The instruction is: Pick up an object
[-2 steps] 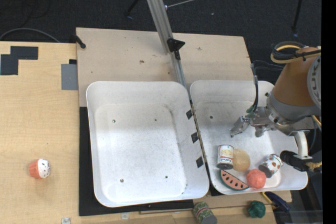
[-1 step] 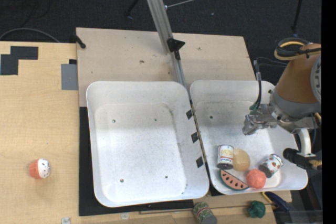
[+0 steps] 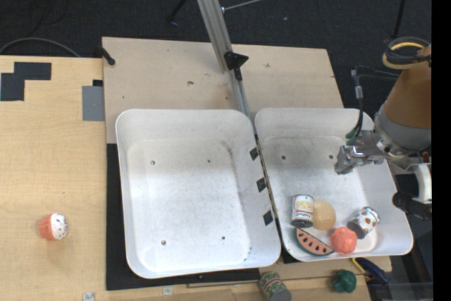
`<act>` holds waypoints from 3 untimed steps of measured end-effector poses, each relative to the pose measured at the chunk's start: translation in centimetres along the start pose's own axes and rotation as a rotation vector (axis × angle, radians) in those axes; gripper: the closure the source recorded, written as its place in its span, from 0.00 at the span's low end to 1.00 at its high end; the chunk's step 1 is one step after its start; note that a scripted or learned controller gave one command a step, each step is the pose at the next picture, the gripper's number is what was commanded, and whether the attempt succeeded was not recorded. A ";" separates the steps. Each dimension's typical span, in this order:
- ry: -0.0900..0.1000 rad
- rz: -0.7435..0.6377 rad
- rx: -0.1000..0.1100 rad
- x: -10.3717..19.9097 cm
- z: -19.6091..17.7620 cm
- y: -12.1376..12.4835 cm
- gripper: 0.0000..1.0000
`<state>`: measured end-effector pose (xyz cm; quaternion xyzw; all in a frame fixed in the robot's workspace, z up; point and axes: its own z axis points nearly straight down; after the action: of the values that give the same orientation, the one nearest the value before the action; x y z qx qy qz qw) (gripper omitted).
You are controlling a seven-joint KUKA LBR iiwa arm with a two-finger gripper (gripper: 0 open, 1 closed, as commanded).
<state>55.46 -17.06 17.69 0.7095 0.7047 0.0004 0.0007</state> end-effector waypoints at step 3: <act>0.002 -0.011 0.002 3.4 -6.6 1.5 1.00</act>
<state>57.01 -13.68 24.32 0.7055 0.7087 0.0004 -0.0007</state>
